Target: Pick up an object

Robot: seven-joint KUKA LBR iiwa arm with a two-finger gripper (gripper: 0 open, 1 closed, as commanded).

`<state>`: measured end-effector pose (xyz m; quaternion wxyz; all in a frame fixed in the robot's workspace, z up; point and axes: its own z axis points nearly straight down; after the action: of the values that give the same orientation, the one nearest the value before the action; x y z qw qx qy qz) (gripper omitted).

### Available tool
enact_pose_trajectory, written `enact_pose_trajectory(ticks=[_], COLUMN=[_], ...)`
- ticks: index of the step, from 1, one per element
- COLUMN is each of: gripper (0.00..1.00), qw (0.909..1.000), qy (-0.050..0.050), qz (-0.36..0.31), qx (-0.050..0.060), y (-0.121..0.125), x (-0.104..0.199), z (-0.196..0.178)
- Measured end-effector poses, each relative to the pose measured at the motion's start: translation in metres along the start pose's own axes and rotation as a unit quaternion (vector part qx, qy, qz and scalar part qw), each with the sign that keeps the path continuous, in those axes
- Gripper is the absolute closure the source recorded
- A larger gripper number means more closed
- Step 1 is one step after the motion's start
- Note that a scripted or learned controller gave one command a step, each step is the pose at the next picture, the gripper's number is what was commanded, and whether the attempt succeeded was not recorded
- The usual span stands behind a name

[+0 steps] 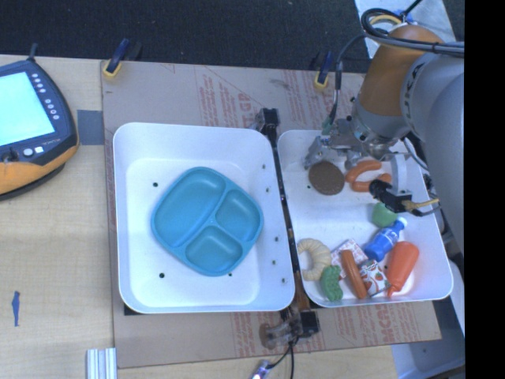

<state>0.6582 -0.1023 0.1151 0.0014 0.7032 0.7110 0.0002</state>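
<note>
Starting at the near end of the right bin (442, 287), toy foods lie heaped: a carrot (401, 265), a bottle (384, 242), a croissant (316, 257). Farther back, the gripper (335, 150) hangs just above a brown disc (326, 178); how its jaws stand I cannot tell. This looks like the approach step; next it likely must drop squarely over the disc and close.

Blue plate (207, 221); white bins (130, 212); brown disc (325, 178).

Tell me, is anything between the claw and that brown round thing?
Nothing visible. The claw hangs right over the brown disc at the right bin's top end, and the other toys lie off to the side and lower down.
</note>
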Motion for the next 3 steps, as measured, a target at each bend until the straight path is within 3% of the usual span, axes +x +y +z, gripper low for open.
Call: enact_pose_trajectory(ticks=[1,2,3], gripper=[0.00,1.00,0.00], qw=[1.0000,1.0000,1.0000], qy=[0.000,0.000,0.000], qz=[0.003,0.001,0.001], qx=[0.002,0.002,0.002], y=[-0.003,-0.002,-0.002], x=[0.009,0.008,0.008], z=[0.022,0.010,0.010])
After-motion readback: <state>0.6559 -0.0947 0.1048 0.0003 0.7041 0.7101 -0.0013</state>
